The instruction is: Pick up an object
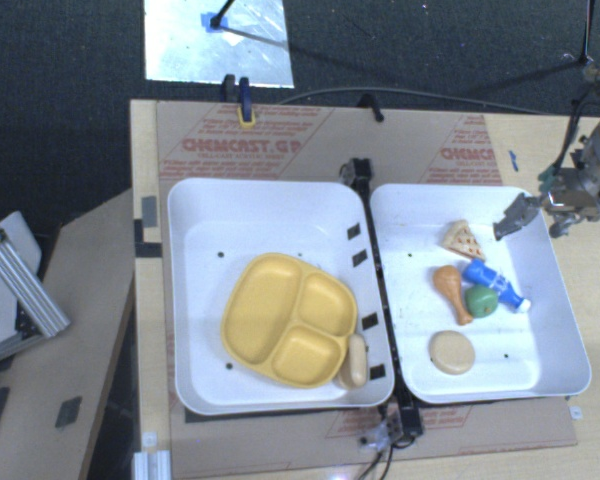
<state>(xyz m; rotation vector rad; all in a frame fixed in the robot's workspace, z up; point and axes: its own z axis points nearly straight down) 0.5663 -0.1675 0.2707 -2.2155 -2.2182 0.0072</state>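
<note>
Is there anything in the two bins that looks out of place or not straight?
The yellow tray sits askew in the left bin, and a beige bread roll lies against its edge, not in a compartment.

The arm (598,173) is cut off by the right edge; fingers' (510,218) gap is unclear.
</note>
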